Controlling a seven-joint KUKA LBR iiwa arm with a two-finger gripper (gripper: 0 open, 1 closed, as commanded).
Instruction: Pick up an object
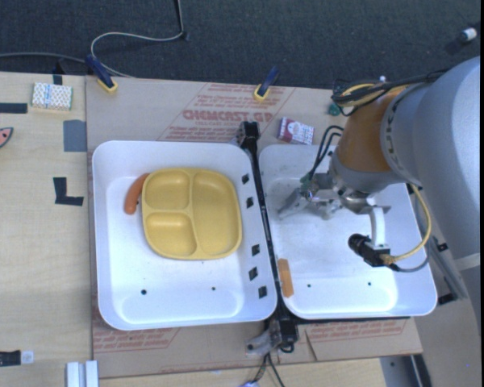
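Two shallow white bins stand side by side on a sheet of brown cardboard (202, 115) that covers the wooden bench (32, 240). The left bin (117, 297) occupies the centre-left of the frame. Inside it, in the upper half, lies a yellow divided plate (192, 213) with three compartments. An orange sausage-shaped object (132, 195) lies just beside the left edge of the plate, touching it or almost touching it, and it is a little tilted.

The right bin (347, 297) is in the centre-right of the frame. A small orange object (285, 276) lies at the lower left side of this bin, close to the black divider between the two bins. The grey arm (444, 135) with its orange band (367, 139) comes from the right of the frame and reaches down over the upper part of the right bin. The gripper (294, 204) is low, near the upper left area of the bin floor, and its metal fingers point to the left. It is not possible to tell if the fingers are apart or together, and no object is visible between them. The small orange object is well apart from the gripper, lower in the frame.

Above the right bin, on the cardboard, lies a small red and white packet (295, 131). A patterned sponge-like block (52, 97) rests at the upper left of the frame. Two yellow and blue clamps (102, 72) hold the cardboard at the upper edge.
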